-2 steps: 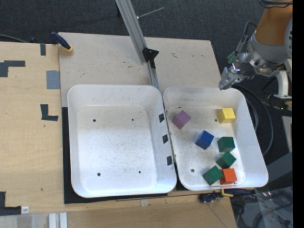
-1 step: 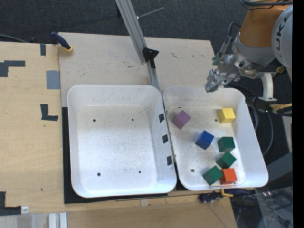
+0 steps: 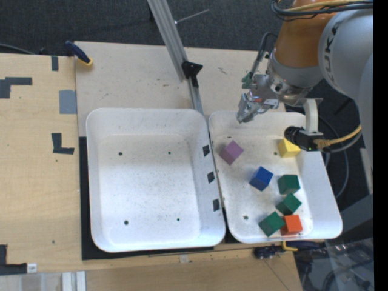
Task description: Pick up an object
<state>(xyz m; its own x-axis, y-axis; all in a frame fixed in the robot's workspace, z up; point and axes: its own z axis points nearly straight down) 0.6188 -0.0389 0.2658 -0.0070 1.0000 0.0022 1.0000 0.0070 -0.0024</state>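
2 white bins sit side by side on a pale wooden bench [image 3: 36, 162] over dark flooring. The left bin [image 3: 97, 126] adjoins the right bin [image 3: 321, 193], which holds a purple cube [image 3: 230, 152], blue cube [image 3: 261, 178], yellow cube [image 3: 288, 148], 3 green cubes [image 3: 288, 183] and an orange cube [image 3: 292, 224]. The gripper [image 3: 247, 115] hangs over the right bin's far-left corner, fingers close together, nothing between them.

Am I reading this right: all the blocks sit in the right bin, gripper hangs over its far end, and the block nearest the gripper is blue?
Not quite. In the camera view the block nearest the gripper is the purple block, not blue; the blue block lies farther down the right bin. The rest stands.
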